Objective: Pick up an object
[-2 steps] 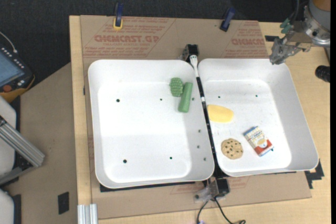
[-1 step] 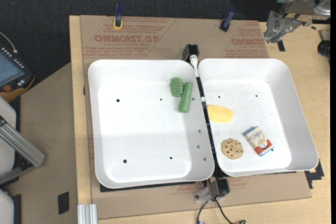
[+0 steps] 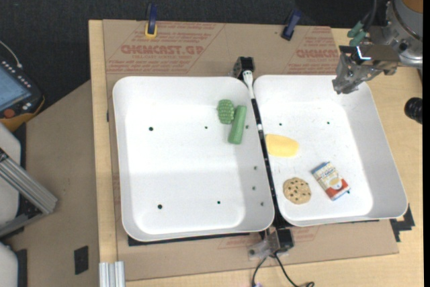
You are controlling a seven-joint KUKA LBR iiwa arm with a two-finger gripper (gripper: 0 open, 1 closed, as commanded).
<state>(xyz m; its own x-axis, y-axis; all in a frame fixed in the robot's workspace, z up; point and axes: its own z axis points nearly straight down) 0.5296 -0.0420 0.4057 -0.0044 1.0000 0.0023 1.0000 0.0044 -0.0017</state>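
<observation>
Dark carpet surrounds the tabletop [image 3: 101, 165], which carries a brown board with two white bins side by side. At about two o'clock the pincer [image 3: 347, 83] hangs over the far corner of the right bin [image 3: 376, 144] — nothing is seen between its fingers, and I cannot tell how far they are apart. Toward seven o'clock from it lies a yellow object [image 3: 281, 145], then a cookie [image 3: 296, 190] and beside it a small carton [image 3: 330, 181]. In the left bin [image 3: 175, 185], near the dividing edge, a green object [image 3: 232, 119] rests — well apart from the pincer.
</observation>
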